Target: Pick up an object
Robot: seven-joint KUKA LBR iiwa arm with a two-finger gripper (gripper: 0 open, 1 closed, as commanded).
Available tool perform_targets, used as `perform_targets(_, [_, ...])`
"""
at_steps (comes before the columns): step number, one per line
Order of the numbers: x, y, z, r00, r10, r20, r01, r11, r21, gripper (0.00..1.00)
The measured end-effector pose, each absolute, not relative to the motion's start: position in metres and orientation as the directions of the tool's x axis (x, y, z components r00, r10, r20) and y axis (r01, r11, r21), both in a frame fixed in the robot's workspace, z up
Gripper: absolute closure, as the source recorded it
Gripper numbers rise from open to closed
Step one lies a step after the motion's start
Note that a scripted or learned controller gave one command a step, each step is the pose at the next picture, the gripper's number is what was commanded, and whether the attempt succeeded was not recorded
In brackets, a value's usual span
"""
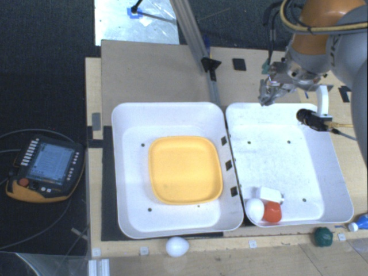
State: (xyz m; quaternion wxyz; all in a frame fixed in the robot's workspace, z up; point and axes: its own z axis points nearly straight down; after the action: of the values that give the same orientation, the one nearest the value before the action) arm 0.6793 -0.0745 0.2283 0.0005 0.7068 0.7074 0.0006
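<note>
My gripper [267, 98] hangs over the far left corner of the right bin [322, 171], above its back rim, with nothing seen between its fingers. In that bin's near left corner lie a white egg-shaped object [254, 208], a red-orange round object [272, 212] and a small white block [270, 195], all bunched together. A yellow square plate [185, 169] rests in the middle of the left bin [129, 154].
A white egg [177, 246] lies on the bench in front of the left bin. A dark green ball [322, 236] and a blue-white item [357, 225] sit off the right bin's near right corner. A teach pendant [43, 165] lies far left.
</note>
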Motion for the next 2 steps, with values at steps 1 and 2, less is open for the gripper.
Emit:
perform_targets(1, [0.652, -0.034, 0.219, -0.003, 1.000, 0.001, 1.000, 0.003, 0.000, 1.00])
perform_targets(2, [0.630, 0.010, 0.214, -0.003, 1.000, 0.000, 1.000, 0.003, 0.000, 1.00])
